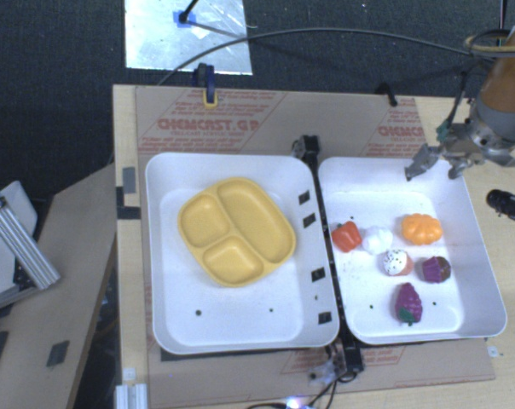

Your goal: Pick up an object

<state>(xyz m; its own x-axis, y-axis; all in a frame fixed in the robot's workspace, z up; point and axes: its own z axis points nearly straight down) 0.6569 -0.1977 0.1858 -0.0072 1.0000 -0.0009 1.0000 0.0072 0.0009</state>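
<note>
The right bin (462, 196) holds several small toy foods: a red pepper (346, 236), a white ball (378, 240), an orange pumpkin (421, 228), a speckled white egg (396, 262), a dark purple piece (435, 269) and a magenta piece with a green tip (407, 303). My gripper (436, 165) hangs above the far edge of the right bin, well apart from the toys. Its two fingers are spread, with nothing between them.
The left bin (172, 313) bears a yellow three-compartment plate (235, 230). Black clips (309, 220) run along the seam between the bins. A blue clamp (207, 83) sits at the board's far edge. A cable arcs over the back.
</note>
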